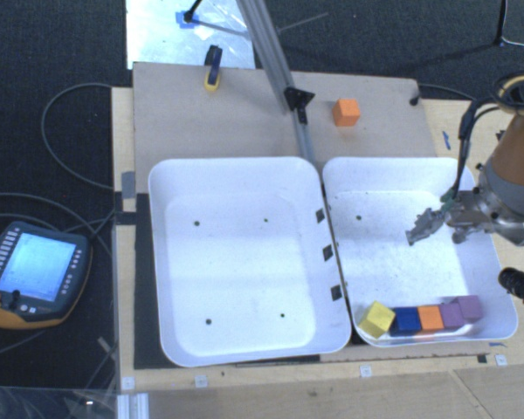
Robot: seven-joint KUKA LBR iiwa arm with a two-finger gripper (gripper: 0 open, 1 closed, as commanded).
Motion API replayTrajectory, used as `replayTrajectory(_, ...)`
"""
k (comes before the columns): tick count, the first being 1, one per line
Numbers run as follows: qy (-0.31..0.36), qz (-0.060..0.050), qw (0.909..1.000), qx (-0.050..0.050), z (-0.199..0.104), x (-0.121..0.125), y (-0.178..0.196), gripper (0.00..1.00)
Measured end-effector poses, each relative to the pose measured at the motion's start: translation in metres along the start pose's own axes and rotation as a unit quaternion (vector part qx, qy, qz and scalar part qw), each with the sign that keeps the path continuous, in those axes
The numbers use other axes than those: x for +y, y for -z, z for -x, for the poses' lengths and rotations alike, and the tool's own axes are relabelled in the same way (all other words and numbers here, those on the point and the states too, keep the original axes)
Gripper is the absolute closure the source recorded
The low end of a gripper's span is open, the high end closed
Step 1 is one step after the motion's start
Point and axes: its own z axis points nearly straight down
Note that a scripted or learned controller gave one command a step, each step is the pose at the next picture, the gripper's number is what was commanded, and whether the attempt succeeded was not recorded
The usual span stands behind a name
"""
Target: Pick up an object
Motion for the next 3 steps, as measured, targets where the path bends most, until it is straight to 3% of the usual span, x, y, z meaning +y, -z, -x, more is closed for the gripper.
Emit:
replayTrajectory(1,0.000,-0.003,1.0000,0.000,-0.014,-0.013,-0.133,0.00)
replayTrajectory(2,0.000,0.004,1.0000,-0.002,0.020,0.003,-0.019,0.00)
replayTrajectory(3,0.000,-0.004,1.0000,0.001,0.005,-0.006,-0.123,0.00)
